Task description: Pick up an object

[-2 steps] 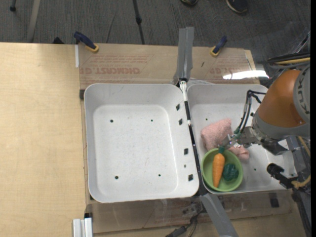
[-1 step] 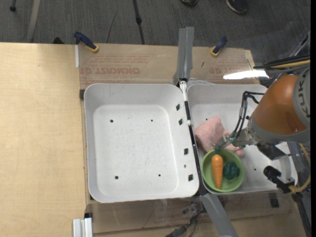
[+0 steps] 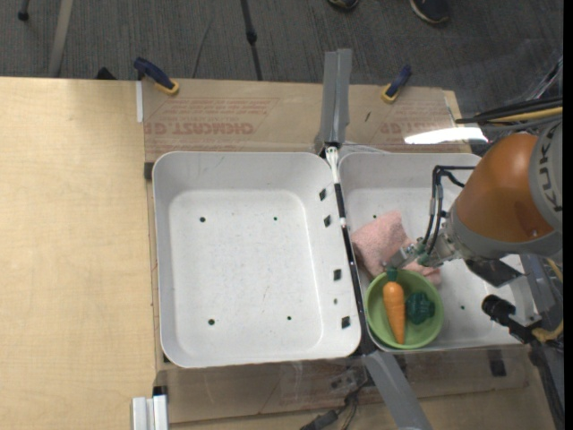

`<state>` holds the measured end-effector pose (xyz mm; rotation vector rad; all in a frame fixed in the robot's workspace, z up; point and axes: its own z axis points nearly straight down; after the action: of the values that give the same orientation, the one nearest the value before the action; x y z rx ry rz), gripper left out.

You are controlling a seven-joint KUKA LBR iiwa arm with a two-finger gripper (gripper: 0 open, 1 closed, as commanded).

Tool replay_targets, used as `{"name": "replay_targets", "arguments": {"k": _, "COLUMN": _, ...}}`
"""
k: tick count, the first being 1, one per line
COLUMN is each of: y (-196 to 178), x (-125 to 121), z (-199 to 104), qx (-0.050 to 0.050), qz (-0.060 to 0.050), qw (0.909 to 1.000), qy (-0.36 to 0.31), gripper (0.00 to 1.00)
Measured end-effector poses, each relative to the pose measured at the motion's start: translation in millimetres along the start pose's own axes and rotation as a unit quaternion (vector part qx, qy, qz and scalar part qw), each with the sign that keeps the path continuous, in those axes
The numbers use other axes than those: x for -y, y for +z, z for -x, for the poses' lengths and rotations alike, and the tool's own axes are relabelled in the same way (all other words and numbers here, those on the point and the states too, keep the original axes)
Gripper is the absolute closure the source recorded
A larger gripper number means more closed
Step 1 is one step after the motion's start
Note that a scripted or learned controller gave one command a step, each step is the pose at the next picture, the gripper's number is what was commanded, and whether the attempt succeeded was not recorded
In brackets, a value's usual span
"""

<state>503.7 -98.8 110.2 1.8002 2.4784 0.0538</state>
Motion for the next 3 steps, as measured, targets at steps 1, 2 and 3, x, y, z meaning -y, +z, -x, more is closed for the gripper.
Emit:
{"name": "replay_targets", "arguments": {"k": 1, "y": -1, "x": 1, "z": 8, "qx": 0.000, "qz": 0.003, "qw": 0.9997, "qy": -0.026, "gripper": 0.00}}
{"name": "replay_targets", "arguments": {"k": 2, "y": 0, "x": 2, "z": 1, "qx": -0.001, "qz": -0.001, "qw": 0.9998, "qy": 0.018, "gripper": 0.00}}
{"name": "replay_targets", "arguments": {"k": 3, "y": 0, "x": 5, "z": 13, "qx": -0.001, "qz": 0.000, "qw": 0.9999, "qy": 0.013, "gripper": 0.00}}
